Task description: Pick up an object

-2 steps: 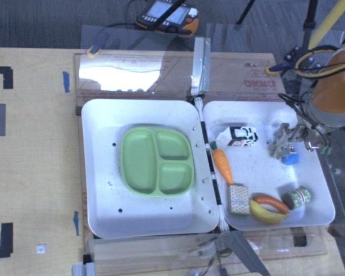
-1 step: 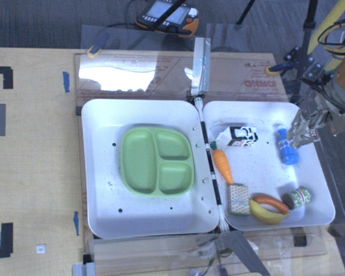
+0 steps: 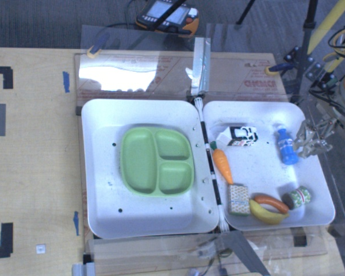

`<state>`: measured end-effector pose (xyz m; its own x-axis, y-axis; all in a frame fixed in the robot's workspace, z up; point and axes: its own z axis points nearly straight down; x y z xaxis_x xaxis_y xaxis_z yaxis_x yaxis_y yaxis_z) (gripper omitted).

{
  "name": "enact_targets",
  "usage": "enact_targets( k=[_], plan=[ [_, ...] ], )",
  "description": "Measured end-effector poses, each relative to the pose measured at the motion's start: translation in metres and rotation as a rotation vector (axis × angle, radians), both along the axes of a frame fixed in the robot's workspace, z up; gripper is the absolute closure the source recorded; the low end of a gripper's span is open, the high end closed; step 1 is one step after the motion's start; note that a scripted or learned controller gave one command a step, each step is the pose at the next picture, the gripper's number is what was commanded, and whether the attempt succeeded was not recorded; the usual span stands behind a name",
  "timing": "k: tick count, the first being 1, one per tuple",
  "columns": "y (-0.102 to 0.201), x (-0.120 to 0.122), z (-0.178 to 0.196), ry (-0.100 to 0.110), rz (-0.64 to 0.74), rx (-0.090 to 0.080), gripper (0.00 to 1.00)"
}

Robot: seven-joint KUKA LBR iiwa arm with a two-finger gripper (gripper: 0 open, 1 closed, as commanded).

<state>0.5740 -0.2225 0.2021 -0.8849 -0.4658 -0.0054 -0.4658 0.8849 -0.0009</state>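
The right bin holds several loose objects. An orange carrot lies near its left wall. Behind the carrot sits a black and white packet. A blue bottle rests toward the right side. Along the front are a small checkered block, a yellow banana with a red sausage lying against it, and a small green and dark can on its side. A green divided plate fills the middle of the left bin.
A tangle of thin metal parts hangs over the right bin's right rim, close to the blue bottle. A metal divider strip stands behind the seam between the bins. A handheld controller lies on the floor beyond the bench.
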Motion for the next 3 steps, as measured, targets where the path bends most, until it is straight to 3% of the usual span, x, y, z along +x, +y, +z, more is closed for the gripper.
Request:
enact_targets(
  k=[1, 2, 3],
  plan=[
    [0.003, 0.053, -0.106, -0.002, 0.103, 0.002, 1.0],
    [0.107, 0.07, 0.005, -0.005, 0.162, 0.0, 1.0],
    [0.031, 0.077, 0.056, -0.005, 0.116, -0.001, 1.0]
  ],
)
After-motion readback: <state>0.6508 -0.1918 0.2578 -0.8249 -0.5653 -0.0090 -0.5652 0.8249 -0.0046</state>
